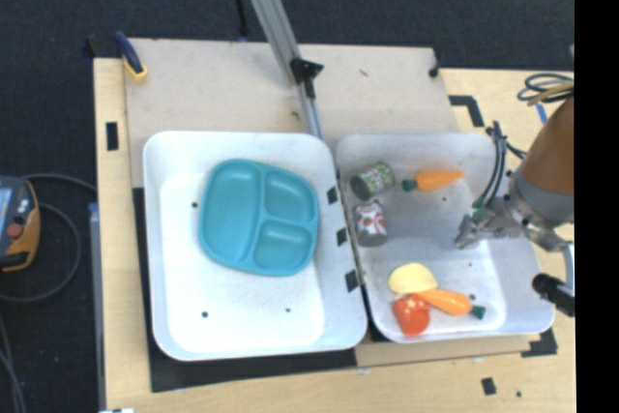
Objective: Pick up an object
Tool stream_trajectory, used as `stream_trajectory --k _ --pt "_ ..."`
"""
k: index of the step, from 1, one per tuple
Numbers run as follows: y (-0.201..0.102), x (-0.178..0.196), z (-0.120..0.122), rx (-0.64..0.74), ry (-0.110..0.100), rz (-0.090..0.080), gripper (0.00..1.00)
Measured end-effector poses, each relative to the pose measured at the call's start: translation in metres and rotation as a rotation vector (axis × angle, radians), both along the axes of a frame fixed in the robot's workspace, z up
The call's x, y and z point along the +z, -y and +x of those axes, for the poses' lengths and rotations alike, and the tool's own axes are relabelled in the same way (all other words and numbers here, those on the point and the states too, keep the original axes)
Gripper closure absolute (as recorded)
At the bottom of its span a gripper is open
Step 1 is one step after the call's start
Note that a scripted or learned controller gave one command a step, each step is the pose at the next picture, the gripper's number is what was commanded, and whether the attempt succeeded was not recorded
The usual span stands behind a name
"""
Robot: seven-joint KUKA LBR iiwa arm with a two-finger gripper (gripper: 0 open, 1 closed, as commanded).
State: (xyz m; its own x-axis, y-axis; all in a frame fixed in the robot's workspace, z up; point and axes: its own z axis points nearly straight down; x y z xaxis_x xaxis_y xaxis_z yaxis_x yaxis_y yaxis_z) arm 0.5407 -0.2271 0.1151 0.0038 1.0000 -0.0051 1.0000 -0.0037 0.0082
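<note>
In the right bin point(503, 305) lie several small things. An orange carrot point(434, 179) rests near the back, with a green can point(372, 179) to its left and a small red and white can point(370, 222) below that. Near the front sit a yellow lemon-like piece point(411, 279), a red tomato-like piece point(411, 315) and a second carrot point(449, 302). My gripper point(474, 232) hangs low over the bin's bare middle right, right of the cans and below the back carrot. Nothing shows between its tips.
The left bin point(174, 324) holds a teal divided plate point(259, 216). A metal pole point(266, 5) slants down from the top to the seam between the bins. A black and orange device point(17, 227) sits off the bench at the left.
</note>
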Motion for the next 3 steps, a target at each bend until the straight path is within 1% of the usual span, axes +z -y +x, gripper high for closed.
stream_trajectory --k 2,3 --pt "-0.003 0.128 -0.001 0.007 0.001 0.001 1.00" --pt "-0.002 0.167 0.000 0.008 -0.001 0.002 1.00"
